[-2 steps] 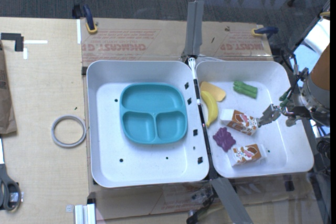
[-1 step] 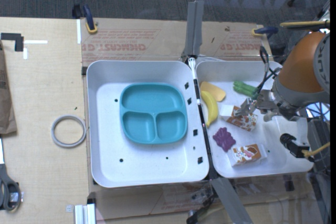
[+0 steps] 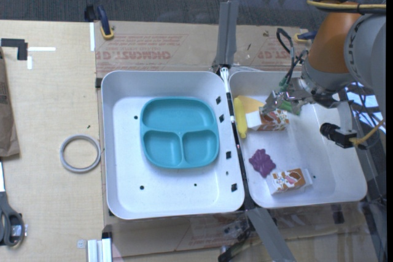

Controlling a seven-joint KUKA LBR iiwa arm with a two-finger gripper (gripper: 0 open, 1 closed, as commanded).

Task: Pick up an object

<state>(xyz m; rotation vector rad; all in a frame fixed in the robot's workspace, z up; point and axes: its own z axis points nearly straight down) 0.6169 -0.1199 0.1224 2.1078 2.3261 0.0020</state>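
Observation:
My gripper [image 3: 277, 102] hangs over the upper left part of the right bin [image 3: 334, 184], on the grey arm with its orange band [image 3: 331, 40]. Right below it lies a small white and orange carton [image 3: 274, 119], touching or nearly touching the gripper's tip; the view does not show whether it is gripped. A yellow block [image 3: 244, 105] and a yellow banana-like piece [image 3: 241, 124] lie just left of the carton. Purple toy grapes [image 3: 262, 161] sit lower in the bin. A brown and white carton [image 3: 288, 180] lies near the front wall.
The left bin [image 3: 120, 150] holds a teal divided plate [image 3: 180, 132]. On the bench to the left lie a grey tape ring [image 3: 80, 153] and scissors [image 3: 11, 227]. A black cable fitting [image 3: 336, 133] hangs over the right bin's right side.

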